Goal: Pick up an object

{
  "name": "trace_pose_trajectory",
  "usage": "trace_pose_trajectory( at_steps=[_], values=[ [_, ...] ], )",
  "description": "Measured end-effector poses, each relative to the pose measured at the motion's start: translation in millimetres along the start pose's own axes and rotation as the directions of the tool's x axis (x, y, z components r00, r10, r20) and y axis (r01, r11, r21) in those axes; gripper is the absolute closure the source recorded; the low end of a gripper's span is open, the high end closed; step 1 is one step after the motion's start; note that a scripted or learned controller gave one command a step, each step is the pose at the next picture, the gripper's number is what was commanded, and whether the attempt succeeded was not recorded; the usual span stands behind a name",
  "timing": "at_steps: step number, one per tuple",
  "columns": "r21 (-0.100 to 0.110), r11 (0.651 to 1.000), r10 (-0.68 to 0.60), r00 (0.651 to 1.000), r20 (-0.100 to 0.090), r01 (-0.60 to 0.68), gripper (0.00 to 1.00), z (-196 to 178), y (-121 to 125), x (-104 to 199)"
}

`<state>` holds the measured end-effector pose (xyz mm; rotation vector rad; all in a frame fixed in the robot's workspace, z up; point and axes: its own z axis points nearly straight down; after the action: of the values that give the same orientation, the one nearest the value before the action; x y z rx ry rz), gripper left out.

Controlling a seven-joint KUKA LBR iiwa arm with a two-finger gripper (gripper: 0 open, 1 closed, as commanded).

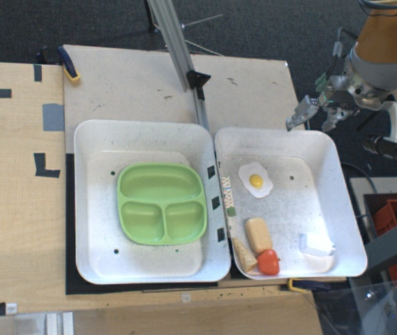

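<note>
Green plate [162,203]; red tomato [268,262].

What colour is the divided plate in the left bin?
Light green, clearest in the camera view: the divided plastic plate.

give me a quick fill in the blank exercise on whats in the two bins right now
1. The green divided plate lies in the ____ bin.
2. The fried egg has a ____ yolk.
3. The red tomato sits at the near edge of the right bin, touching the tan ____.
4. The gripper hovers above the right bin's far ____ corner.

Missing words: left; yellow; bread; right
</note>
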<state>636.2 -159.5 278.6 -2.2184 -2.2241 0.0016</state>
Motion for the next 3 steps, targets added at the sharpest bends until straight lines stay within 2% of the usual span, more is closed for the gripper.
trace_pose_trajectory(
  at_steps=[1, 3],
  values=[
    [0.0, 1.0, 0.0, 1.0, 0.0, 0.0, 0.0, 0.0, 0.0, -0.1],
    [0.007, 1.0, 0.001, 1.0, 0.0, -0.001, 0.0, 122.1, 8.3, -3.1]
  ],
)
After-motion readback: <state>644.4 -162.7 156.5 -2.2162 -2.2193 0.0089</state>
